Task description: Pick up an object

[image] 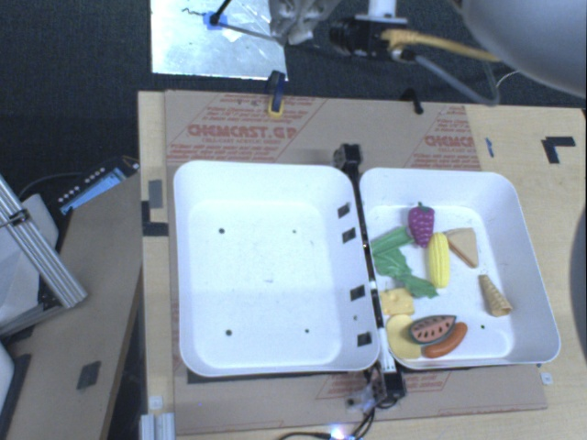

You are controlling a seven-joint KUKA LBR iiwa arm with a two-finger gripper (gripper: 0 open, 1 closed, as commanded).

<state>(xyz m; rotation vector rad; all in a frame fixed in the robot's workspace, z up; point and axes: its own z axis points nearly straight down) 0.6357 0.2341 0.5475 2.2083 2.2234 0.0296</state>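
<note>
Bench (229,117), left bin (183,273), toy food (438,259) hugging right bin's (530,278) inner wall (end effector (298,16) beyond far edge, grip unclear).

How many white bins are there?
2. The left bin sits beside the right bin, which holds the toy food. None seems hidden.

You will find one legible marking: "CHEMCAST GP" in red print on the brown sheet (240,128) under the bins, readable at its upper left. The same red print recurs at the sheet's upper right and along its lower edge, but there you cannot read it. Nothing else carries readable text.
</note>
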